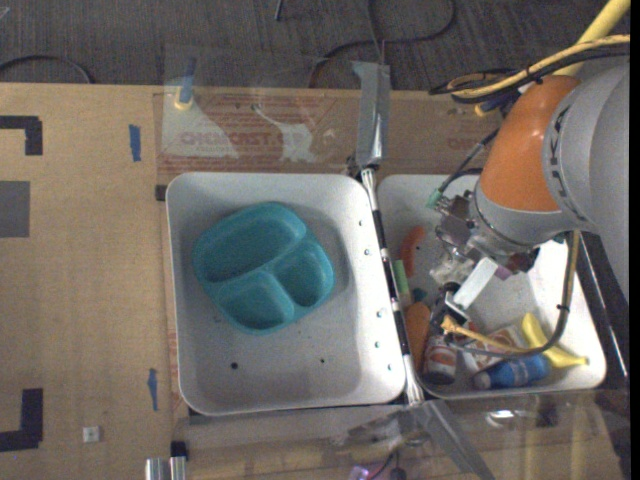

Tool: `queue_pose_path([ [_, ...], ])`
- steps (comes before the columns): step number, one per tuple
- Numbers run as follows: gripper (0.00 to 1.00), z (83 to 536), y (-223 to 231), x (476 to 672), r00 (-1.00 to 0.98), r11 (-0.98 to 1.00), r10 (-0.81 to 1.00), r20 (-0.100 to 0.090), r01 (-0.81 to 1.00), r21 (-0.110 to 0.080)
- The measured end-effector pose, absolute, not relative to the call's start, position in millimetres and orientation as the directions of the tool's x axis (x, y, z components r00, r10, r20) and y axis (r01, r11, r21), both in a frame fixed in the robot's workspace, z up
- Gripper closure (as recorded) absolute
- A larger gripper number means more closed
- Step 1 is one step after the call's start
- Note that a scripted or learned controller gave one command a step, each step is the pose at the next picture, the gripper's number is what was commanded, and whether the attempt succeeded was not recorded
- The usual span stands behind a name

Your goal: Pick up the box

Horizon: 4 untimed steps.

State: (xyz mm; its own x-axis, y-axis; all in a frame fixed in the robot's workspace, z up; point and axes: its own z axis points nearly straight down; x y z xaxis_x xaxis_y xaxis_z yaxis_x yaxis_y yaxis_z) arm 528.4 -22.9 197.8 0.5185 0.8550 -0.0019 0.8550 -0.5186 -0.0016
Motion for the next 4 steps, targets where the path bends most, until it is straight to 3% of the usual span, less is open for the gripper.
queue_pose_path([
  [1,1.0,207.0,-22.6,528.8,0.517,-0.517,0.856,-0.003,0.856,-0.003],
  [2,1.0,216.9,-26.0,566.6,0.688,-0.688,0.726,-0.002,0.726,-0.001],
  [3,1.0,191.3,-99.8,558.6,0.618,-0.618,0.786,-0.002,0.786,-0.005],
  [4,1.0,198.8,-120.7,566.6,0.51,-0.51,0.86,-0.001,0.86,0.001],
])
